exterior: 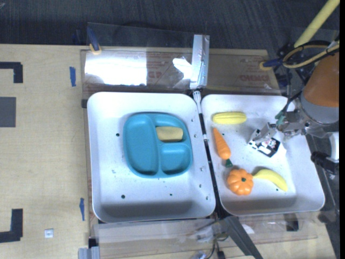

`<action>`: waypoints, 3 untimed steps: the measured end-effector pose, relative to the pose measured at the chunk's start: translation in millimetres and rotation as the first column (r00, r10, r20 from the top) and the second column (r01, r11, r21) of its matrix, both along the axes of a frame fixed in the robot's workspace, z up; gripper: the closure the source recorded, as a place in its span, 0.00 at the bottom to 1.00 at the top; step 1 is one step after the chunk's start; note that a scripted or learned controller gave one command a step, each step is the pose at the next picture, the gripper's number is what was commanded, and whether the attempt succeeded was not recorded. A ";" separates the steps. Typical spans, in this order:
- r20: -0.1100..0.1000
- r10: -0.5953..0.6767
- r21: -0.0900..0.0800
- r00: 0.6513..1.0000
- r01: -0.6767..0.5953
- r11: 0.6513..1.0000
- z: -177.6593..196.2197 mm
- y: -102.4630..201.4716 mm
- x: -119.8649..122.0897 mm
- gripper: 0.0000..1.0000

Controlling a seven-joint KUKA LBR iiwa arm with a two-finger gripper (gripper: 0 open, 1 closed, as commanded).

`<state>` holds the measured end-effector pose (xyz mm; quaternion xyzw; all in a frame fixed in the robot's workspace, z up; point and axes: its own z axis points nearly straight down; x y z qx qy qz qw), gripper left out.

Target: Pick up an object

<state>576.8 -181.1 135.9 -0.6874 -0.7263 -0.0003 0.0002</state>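
Gripper [265, 141] low in right bin [307, 198] | finger state: cannot tell | advice: centre over banana [271, 179], descend vertically.

We see a blue divided tray [144, 144] in the left bin [102, 144], w/ a yellow sponge-like block [170, 134] in its upper-right compartment. Behind both bins, a clear plastic sheet [140, 63] lies on the surface [38, 144], blue tape bits nearby.

Two white bins [102, 144] hold a sky-blue divided plate [143, 144] carrying a pale yellow block [170, 134], a yellow corn cob [229, 117], an orange carrot [221, 144] with green tip, an orange pumpkin [240, 182] and a yellow banana [271, 178].
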 end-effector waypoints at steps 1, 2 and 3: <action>0.006 -0.034 -0.001 0.999 0.034 0.999 -46.4 1.8 11.5 0.00; 0.016 -0.035 -0.003 0.999 0.035 0.999 -32.8 0.7 14.2 1.00; 0.010 0.145 -0.003 0.989 -0.145 0.989 63.3 58.0 46.9 1.00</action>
